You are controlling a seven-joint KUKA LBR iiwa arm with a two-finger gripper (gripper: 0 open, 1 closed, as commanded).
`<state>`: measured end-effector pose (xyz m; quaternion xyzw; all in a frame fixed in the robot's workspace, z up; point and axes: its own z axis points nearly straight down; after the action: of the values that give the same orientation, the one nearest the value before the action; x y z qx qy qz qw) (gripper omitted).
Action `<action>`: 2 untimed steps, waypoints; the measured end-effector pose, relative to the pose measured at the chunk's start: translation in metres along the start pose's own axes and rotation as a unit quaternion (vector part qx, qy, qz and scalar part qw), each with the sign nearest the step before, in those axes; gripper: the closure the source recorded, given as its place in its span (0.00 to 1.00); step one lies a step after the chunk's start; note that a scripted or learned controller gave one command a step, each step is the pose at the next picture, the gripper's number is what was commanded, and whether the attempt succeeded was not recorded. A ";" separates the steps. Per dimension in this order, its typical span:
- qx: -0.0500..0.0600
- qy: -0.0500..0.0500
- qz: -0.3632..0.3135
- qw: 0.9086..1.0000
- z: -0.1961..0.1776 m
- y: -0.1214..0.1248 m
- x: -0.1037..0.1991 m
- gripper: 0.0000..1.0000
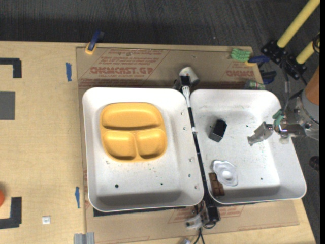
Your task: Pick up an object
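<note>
A yellow three-compartment tray (134,131) lies upside down in the left bin (96,187). In the right bin (289,182), a small black block (218,129) sits tilted; a clear plastic piece (225,172) lies nearer the front.

Both white bins (96,136) look like smooth, slightly glossy plastic, speckled with dark marks. The yellow divided tray (133,131) is glossy moulded plastic; the small black block (218,129) looks matt. Beneath them lies printed brown cardboard (162,65) on a pale wood-look desk (35,136).

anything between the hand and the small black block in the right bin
No: in the camera view, just bare white bin floor lies between the hand and the black block.
</note>
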<state>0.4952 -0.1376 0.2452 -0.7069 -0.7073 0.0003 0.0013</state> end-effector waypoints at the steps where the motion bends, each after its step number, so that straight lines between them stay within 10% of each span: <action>1: 0.000 0.000 -0.020 1.000 0.124 0.007 0.032 0.00; 2: -0.004 -0.001 -0.027 1.000 0.158 0.123 0.035 0.00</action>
<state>0.6181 -0.1021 0.0868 -0.6875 -0.7262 -0.0022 -0.0022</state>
